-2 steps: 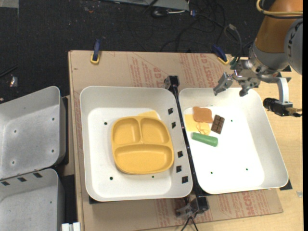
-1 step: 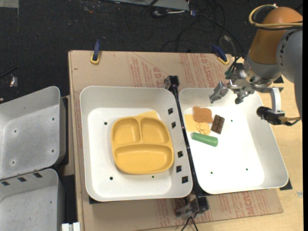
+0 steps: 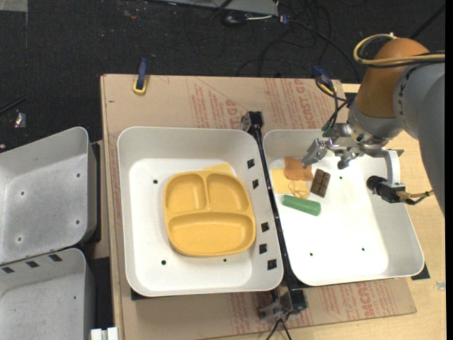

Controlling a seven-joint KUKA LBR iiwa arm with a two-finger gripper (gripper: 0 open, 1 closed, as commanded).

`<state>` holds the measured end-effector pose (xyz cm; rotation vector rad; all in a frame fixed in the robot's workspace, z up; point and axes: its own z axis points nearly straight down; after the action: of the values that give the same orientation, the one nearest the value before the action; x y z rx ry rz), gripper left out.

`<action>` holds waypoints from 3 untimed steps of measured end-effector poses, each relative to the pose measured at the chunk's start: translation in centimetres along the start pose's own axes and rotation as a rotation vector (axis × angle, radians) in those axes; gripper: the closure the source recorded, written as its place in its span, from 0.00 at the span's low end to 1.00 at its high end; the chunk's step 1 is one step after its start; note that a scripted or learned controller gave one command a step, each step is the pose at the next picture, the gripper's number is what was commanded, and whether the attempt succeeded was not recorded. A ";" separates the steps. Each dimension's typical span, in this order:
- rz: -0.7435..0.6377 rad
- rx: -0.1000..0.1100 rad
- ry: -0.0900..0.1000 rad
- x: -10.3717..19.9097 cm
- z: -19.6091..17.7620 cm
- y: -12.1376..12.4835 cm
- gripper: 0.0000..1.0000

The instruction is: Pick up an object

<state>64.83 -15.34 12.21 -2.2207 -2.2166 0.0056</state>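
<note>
From my station, nearest the camera is the left bin [image 3: 141,190] with the yellow divided tray [image 3: 209,213] lying flat in it; I would leave that alone, since it is broad, shallow and offers the hand no easy edge. Further over, in the right bin [image 3: 354,253], sits the small cluster I care about: a green bar [image 3: 301,205] lying flat, just behind it a dark brown block [image 3: 321,183], an orange-tan piece [image 3: 294,168] and something pale yellow [image 3: 282,183] beneath or beside them, too crowded to separate cleanly. Beyond that the hand [image 3: 333,154] hangs above the back of the cluster, nothing between its fingers that I can see, and whether they are spread or closed I cannot tell from this slant. My pick would be the green bar: it lies a little apart at the near edge. I would bring the hand toward me, square it across the bar's short width, then descend straight, keeping clear of the brown block and the bin divider [image 3: 269,190].
</note>
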 end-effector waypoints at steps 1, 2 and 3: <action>-0.001 -0.005 -0.001 0.0 3.1 0.0 0.00; -0.001 -0.009 -0.001 0.0 1.8 0.1 1.00; 0.000 -0.011 -0.001 0.2 -3.4 -0.7 1.00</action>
<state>64.10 -15.10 15.58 -2.2266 -2.2226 -0.0046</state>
